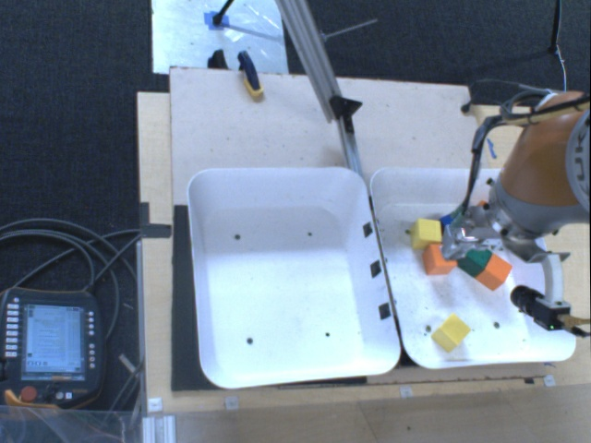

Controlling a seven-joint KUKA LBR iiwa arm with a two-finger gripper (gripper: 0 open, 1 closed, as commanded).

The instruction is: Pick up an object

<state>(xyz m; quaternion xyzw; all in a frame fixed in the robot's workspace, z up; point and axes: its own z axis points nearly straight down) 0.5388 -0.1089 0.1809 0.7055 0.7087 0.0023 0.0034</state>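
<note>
The end effector [459, 244], whose state I cannot tell, sits low in the right bin [406, 340] amid the orange block [437, 262], green block [475, 262] and yellow block [426, 233], apparently mid-grasp; next comes closing securely, then lifting.

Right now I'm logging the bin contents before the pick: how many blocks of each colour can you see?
Yellow blocks: 2
Orange blocks: 2
Green blocks: 1
Blue piece, partly hidden by the gripper: 1
Total: 6, all in the right bin.
</note>
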